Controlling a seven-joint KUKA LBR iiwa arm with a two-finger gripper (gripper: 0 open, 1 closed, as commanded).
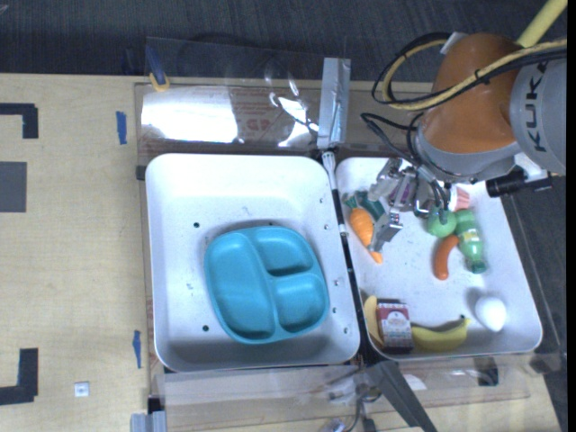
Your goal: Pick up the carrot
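The carrot [361, 229], orange with a green top, lies in the right bin [513, 268] near its left wall, pointing down the view. My gripper [382, 220] hangs low just to the carrot's right, under the orange wrist band. Its two fingers stand apart, one finger [373, 207] near the carrot's green top and the other lower down beside the carrot's tip. The gripper is open, and the carrot rests on the bin floor beside the fingers, not between them.
The right bin also holds a green vegetable [441, 223], a red-orange pepper [442, 257], a green piece [471, 247], a white egg [490, 313], a banana [436, 335] and a small red box [393, 323]. A blue divided plate [267, 282] lies in the left bin [180, 205].
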